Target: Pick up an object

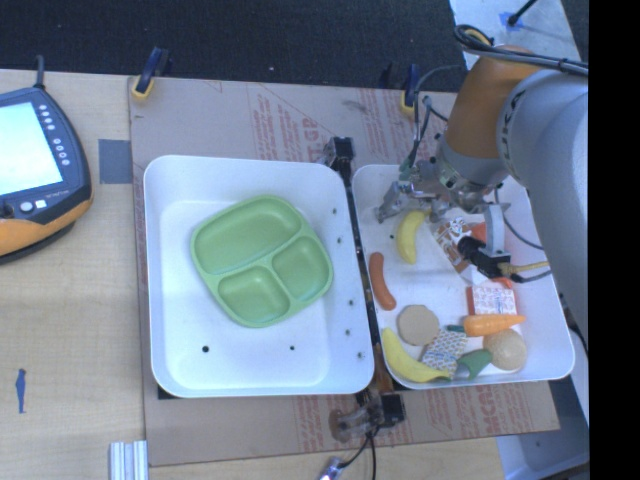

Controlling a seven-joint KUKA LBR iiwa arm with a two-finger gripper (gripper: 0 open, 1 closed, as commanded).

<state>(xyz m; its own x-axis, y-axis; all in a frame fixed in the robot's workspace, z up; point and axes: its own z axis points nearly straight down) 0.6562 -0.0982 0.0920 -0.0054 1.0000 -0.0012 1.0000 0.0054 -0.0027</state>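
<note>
The gripper (412,206) hung low in the right bin (560,366), its fingers spread open around the top of a small yellow banana (408,238); the wrist hid its upper body.

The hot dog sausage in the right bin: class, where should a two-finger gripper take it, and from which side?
Grip the sausage at its middle, coming straight down, fingers closing across its narrow width. It lies flat, long axis along the bin's left wall, nothing touching it.
</note>
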